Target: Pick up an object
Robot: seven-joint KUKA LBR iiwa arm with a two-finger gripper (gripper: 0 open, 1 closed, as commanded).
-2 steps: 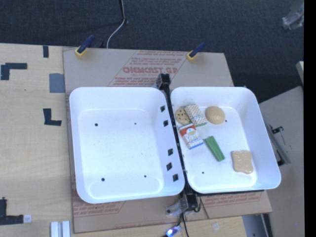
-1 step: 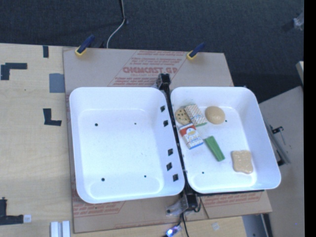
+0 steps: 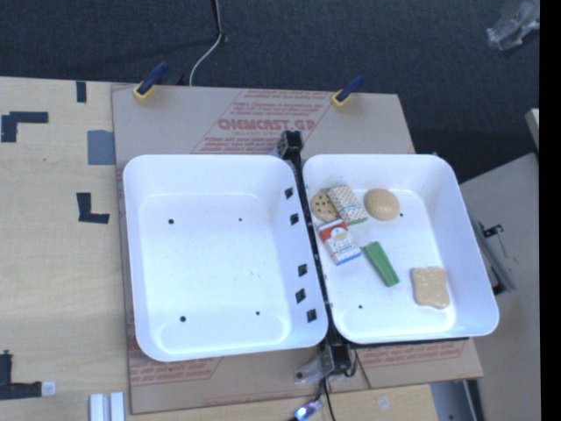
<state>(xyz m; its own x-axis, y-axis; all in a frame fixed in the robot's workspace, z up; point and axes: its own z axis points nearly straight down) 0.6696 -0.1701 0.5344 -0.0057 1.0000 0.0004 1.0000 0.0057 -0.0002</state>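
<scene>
The right bin point(image 3: 456, 202) holds several small items. A speckled cookie point(image 3: 322, 206) lies near its left wall, touching a checkered box point(image 3: 348, 203). A round tan bun point(image 3: 381, 203) sits to their right. Below them are a red, white and blue carton point(image 3: 340, 242), a green block point(image 3: 381, 264) and a tan slice of toast point(image 3: 430, 287). My gripper point(image 3: 513, 20) is at the top right corner over the dark floor, far from both bins and blurred.
The left bin point(image 3: 140, 235) stands beside the right one on a brown board point(image 3: 263, 121) clamped at the back with yellow and blue clips. A cable point(image 3: 210, 33) runs along the dark floor behind. Black clips join the bins along the seam.
</scene>
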